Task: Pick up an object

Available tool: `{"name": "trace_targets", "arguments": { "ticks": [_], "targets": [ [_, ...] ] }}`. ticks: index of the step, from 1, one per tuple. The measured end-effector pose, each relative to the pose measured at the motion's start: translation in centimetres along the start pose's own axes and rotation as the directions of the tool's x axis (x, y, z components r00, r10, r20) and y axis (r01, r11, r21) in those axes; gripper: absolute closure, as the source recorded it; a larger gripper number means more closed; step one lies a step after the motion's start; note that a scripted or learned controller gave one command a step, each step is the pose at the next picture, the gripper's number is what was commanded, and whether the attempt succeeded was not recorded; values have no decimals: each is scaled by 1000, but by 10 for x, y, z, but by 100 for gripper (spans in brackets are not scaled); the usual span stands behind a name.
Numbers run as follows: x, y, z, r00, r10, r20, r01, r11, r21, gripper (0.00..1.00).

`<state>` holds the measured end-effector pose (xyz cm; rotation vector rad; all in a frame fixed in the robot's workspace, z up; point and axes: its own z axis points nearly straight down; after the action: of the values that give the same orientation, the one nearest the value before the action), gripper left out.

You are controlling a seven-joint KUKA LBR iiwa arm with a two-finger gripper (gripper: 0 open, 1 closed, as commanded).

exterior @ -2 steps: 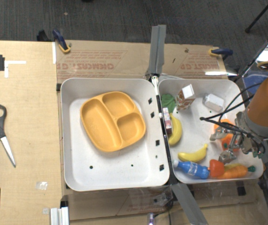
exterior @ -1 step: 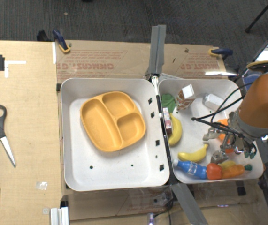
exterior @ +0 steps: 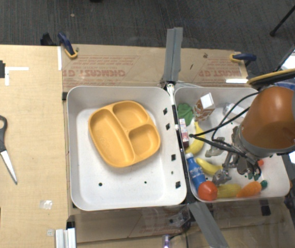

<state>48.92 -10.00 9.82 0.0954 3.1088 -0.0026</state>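
The gripper [exterior: 229, 173] is lowered among toys in the lower right bin [exterior: 277, 191]; nothing is lifted yet, finger state cannot be told

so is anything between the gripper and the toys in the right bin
Nothing visible. The gripper is already down among the toys in the right bin, just above the red tomato and beside a banana. The arm's own cables cross above the pile.
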Motion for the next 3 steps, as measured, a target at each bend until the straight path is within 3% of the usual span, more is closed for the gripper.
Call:
{"name": "trace_targets", "arguments": {
  "ticks": [1,2,3],
  "targets": [
    [-50,-94,-99,996,-88,-27,88,996,-3,0],
    [-51,-105,8,992,-121,-27,121,993,-5,0],
    [-145,-22,9,994,104,-24,-104,995,2,0]
  ]
}}
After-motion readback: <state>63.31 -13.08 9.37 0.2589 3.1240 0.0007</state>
